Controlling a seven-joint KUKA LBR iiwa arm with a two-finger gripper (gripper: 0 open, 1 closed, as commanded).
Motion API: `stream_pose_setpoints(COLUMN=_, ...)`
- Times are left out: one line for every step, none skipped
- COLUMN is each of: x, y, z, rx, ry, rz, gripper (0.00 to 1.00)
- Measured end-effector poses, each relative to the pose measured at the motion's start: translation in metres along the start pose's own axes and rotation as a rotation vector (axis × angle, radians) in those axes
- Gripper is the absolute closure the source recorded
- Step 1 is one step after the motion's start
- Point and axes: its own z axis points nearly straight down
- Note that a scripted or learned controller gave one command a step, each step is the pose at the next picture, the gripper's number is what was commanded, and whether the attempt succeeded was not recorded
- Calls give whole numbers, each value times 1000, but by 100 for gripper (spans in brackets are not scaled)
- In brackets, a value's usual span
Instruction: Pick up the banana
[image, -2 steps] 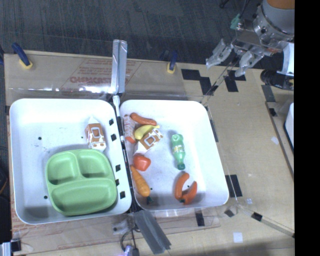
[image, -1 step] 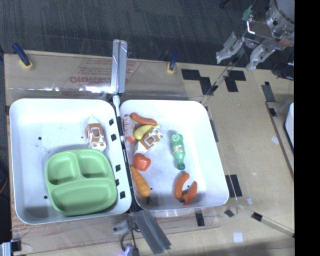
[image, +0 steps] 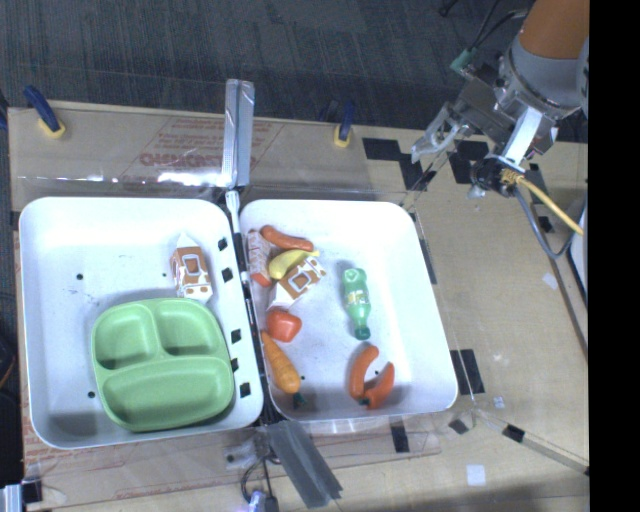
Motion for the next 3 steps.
stream_pose_setpoints(x=-54, y=-31, z=-35, rx=0, ry=2, rz=113, gripper=0)
stream_pose_setpoints(x=-96, y=-73, z=-28, rx=-2, ry=2, rz=180, gripper=0)
stream_pose_setpoints(x=-101, y=-103, z=33, rx=1, ry=1, rz=682, gripper=0)
